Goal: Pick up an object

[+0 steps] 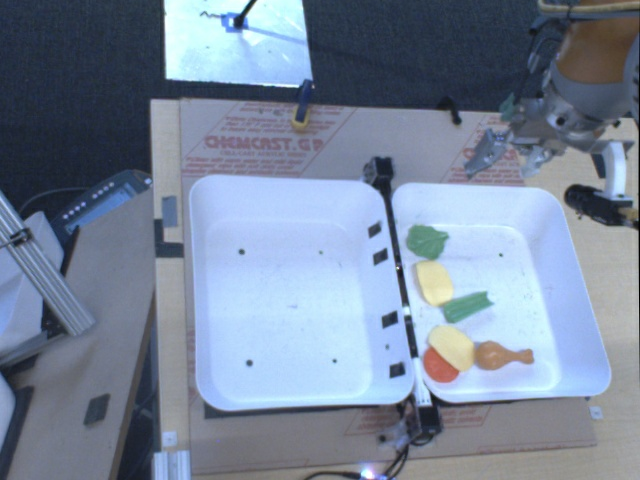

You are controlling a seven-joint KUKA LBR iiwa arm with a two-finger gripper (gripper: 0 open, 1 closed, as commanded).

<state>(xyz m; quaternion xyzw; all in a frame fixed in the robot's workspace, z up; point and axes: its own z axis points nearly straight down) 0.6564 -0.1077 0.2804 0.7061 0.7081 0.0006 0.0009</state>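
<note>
**Claw above the far edge of the right bin, toys grouped at the bin's left side**

The arm point(590, 43) reaches in at the upper right, and the claw point(487, 156) hangs over the far rim of the right bin point(570, 268), apart from everything in it. Whether the claw is released or clenched I cannot tell; nothing can be seen in it.

The things to pick lie along the right bin's left side, close to the divider. A green leafy piece point(427, 239) sits farthest back. Just in front of it is a pale yellow piece point(434, 282), and a green pod point(467, 306) lies beside that, slanted. Nearer the front, a second yellow piece point(451, 347) rests against a red piece point(439, 366), with a brown drumstick point(501, 355) just to their right.

The left bin point(290, 288) lies alongside on the desk point(260, 138). A yellow-tipped clip point(301, 108) stands at the desk's far edge, by a shiny metal plate point(236, 26).
</note>
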